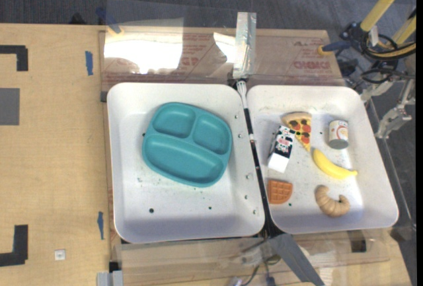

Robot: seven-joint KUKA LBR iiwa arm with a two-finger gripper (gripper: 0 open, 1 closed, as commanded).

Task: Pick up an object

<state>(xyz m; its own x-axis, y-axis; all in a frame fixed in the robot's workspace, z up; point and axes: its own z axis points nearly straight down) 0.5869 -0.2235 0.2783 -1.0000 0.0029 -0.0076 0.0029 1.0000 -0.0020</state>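
Camera view has the banana (pixel 334 165) lying in the right bin (pixel 378 176), between can (pixel 338 133) and croissant (pixel 332 201).

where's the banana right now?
In the camera view the banana lies in the right bin, toward its right side, just below the small can and above the croissant.
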